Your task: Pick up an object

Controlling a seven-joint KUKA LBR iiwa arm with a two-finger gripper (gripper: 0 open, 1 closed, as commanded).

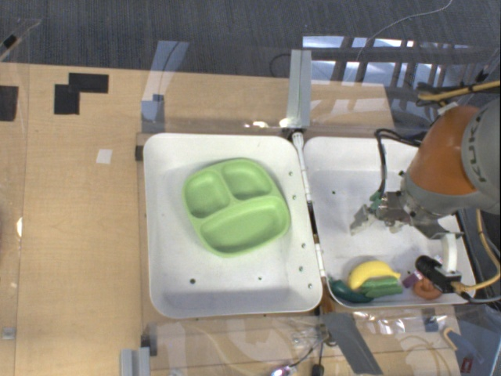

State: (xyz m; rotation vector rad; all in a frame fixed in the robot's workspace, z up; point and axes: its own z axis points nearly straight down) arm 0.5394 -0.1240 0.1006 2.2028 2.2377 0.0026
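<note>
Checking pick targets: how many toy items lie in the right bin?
3 visible: a yellow banana, a green piece under it, and a brown-orange item beside them, all near the front edge. The arm may hide more.

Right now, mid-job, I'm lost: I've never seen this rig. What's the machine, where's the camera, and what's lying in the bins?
You are looking down at a slant from one fixed camera above a bench. The grey arm with the orange band reaches in from the right; its tool hangs over the right bin, with nothing visibly held. The left bin holds a green divided plate. Along the right bin's near edge lie a yellow banana-like toy, a dark green piece and a small brown object.
</note>
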